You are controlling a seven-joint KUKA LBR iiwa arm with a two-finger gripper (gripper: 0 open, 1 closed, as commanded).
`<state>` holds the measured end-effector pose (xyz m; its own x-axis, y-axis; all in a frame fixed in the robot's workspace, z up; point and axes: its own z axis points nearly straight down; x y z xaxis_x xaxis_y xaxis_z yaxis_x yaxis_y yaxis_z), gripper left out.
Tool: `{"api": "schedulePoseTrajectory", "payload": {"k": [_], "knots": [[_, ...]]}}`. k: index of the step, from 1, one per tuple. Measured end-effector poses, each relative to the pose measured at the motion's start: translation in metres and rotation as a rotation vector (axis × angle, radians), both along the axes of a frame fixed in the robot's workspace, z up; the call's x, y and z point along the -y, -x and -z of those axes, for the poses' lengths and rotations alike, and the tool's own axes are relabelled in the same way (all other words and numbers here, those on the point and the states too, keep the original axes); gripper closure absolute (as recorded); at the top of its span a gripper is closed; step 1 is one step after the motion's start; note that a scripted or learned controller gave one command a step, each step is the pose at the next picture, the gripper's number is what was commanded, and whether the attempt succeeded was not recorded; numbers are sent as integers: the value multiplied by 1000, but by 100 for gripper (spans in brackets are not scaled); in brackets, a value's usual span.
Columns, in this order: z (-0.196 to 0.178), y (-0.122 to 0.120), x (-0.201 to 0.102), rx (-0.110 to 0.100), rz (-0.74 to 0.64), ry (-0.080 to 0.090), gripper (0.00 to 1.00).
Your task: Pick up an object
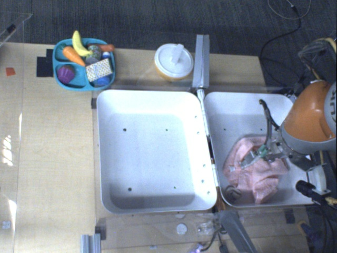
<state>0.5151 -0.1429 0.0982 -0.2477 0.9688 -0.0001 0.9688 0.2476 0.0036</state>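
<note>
Toward the near edge of the right bin (237,107), by its near left corner, lies a crumpled pink cloth (254,174), with a small dark object (233,193) touching its near left side. The gripper (261,154) is down on the cloth's far part; whether the jaws are apart or together cannot be told. Beside it sits the left bin (152,146). At the tabletop's (47,157) far edge stand a white lidded cup (174,61) and, toward the far left corner, a blue tray of toy food (84,63).
</note>
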Motion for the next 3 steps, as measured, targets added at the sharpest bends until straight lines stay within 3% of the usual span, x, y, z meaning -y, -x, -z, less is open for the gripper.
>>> {"api": "schedulePoseTrajectory", "payload": {"k": [1, 2, 3], "knots": [[7, -39, -19, 14, -18, 3, 0], [-28, -18, -4, 2, -94, 2, 0], [8, -81, -10, 11, -167, 4, 0]]}}
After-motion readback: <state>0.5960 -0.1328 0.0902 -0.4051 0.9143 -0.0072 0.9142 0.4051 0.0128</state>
